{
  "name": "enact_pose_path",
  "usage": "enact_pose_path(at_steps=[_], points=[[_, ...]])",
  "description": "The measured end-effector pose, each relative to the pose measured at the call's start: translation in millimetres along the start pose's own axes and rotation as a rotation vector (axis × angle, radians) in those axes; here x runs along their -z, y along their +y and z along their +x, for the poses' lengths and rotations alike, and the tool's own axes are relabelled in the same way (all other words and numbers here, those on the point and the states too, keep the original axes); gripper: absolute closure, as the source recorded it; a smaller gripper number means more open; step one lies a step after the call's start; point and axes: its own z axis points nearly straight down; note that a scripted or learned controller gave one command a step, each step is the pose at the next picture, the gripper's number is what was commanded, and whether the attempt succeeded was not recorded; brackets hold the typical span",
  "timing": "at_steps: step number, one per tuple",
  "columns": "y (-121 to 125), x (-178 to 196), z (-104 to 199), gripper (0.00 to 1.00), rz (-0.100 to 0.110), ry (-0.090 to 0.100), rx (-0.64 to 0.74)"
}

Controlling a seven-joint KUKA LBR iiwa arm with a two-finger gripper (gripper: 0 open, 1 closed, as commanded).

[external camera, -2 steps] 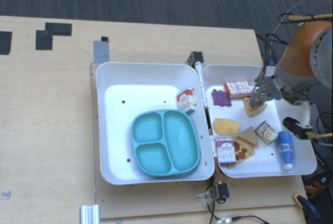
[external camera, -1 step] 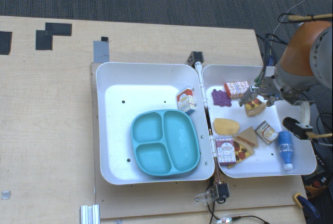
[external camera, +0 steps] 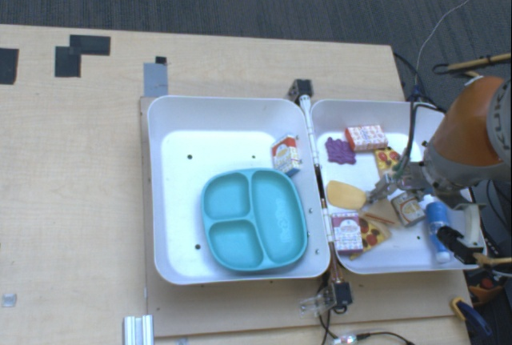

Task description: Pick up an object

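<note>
Claw (external camera: 382, 193) reaching down into the right bin (external camera: 424, 262), grasp not yet made.

Camera view: you are looking at the approach step, with the claw hanging low just right of the yellow piece (external camera: 346, 194), which is lying near the divider between the bins. That piece is looking smooth, rounded and flat. Whether the fingers are spread or closed you cannot tell, and nothing is showing between them. The next move is calling for a centred descent over the yellow piece, since a pizza-print piece (external camera: 374, 230) and a pink carton (external camera: 347, 233) are crowding just below it.
</note>
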Motion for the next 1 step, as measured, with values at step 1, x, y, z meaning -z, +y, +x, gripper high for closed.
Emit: enact_pose_path(at_steps=[1], points=[[2.7,12.1,-0.3,1.0,-0.007,-0.002,0.001]])
